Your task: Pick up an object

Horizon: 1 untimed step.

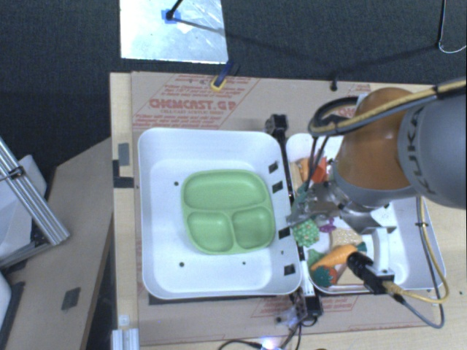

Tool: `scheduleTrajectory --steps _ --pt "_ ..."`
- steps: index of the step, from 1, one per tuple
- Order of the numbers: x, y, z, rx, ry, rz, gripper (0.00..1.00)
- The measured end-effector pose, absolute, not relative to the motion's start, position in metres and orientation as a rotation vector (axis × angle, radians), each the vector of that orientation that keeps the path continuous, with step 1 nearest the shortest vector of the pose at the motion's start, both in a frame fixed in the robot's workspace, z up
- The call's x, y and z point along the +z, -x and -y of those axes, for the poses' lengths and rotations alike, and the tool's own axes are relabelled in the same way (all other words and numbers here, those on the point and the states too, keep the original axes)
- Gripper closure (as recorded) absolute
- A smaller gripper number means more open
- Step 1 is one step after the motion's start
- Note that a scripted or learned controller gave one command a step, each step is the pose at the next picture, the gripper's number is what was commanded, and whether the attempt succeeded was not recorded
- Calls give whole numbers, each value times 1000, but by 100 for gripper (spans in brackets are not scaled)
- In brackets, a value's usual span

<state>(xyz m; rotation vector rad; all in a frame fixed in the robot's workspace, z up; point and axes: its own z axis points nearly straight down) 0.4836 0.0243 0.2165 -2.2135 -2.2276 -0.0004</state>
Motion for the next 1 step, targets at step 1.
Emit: scheduleTrajectory --steps 1 --pt "214 -489 -16 -1 2221 2223 100"
